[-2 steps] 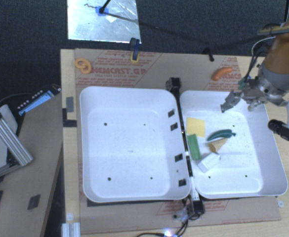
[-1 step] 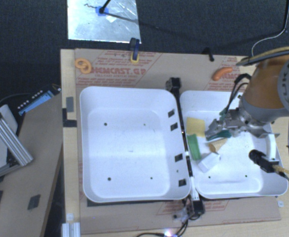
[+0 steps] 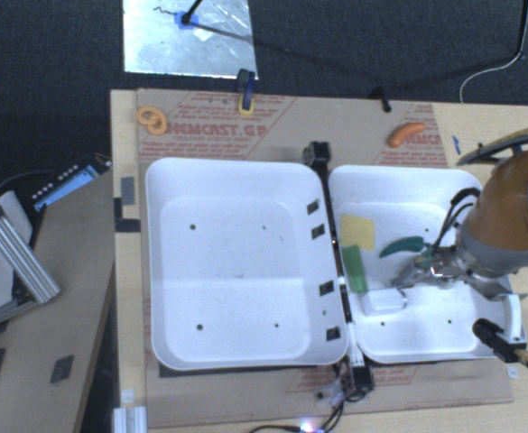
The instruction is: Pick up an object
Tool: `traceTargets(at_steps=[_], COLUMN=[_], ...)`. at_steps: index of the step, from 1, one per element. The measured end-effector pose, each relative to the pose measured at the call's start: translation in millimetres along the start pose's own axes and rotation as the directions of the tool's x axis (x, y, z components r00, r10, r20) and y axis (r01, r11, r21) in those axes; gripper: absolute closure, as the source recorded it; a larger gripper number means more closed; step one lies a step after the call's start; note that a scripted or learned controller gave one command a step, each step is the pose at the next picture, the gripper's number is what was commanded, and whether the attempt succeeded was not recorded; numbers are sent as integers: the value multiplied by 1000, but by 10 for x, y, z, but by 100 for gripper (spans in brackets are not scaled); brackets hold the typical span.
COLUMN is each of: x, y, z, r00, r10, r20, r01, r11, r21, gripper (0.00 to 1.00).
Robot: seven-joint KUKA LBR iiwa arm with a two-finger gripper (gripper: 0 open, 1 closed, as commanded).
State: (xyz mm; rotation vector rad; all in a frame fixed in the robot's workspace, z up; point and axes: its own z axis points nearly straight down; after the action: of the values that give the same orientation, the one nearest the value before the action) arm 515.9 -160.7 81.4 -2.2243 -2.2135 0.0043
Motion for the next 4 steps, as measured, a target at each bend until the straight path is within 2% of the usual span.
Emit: traceTargets(at_steps=[1, 2, 3, 4], x=[322, -499, -457, -449], y=[612, 916, 916, 1118], z=[-43, -50, -157, -42], r00=[1000, 1000, 1000, 1000], r10=[-14, -3, -9, -9], r20=[1, 5, 3, 2], r01=[14, 3, 9, 9], r11=[1000, 1000, 1000, 1000], r21=[-11, -12, -12, -10], gripper=[0, 0, 100, 100])
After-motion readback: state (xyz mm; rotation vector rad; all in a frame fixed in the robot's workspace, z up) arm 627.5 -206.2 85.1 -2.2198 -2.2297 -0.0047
